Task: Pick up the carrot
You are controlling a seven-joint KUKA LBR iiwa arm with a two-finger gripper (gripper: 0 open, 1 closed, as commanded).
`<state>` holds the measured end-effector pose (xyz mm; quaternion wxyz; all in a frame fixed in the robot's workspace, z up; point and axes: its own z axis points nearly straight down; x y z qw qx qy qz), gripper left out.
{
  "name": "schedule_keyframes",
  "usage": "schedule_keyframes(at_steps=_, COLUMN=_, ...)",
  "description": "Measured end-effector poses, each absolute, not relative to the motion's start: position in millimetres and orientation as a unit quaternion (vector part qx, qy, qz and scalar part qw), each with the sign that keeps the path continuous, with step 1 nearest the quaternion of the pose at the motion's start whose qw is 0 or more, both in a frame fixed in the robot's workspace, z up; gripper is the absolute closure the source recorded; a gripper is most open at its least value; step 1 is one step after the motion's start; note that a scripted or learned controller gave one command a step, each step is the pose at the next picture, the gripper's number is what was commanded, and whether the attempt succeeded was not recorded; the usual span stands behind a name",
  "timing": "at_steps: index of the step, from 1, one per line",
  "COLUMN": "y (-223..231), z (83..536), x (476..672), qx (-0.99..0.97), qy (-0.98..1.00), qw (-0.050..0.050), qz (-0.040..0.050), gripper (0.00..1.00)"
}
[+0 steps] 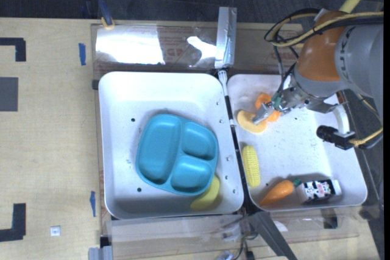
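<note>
The carrot, orange and tapered, lies near the front edge of the right bin, beside a black and white carton. My gripper is at the bin's far left part, well behind the carrot. It is down over a small orange item and a yellow banana-shaped piece. The gripper's own body hides how it meets these two things.
A yellow corn cob lies along the right bin's left wall, between the gripper and the carrot. The left bin holds a blue divided plate with a yellow item tucked under its front corner. Cables hang by the arm at the right.
</note>
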<state>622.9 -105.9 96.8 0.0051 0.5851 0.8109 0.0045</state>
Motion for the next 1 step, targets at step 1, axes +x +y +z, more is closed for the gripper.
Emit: schedule_keyframes(at_steps=1, y=-66.7, z=198.6, x=660.4, qx=0.542, qy=0.840, qw=0.004, qz=0.0024, gripper=1.00)
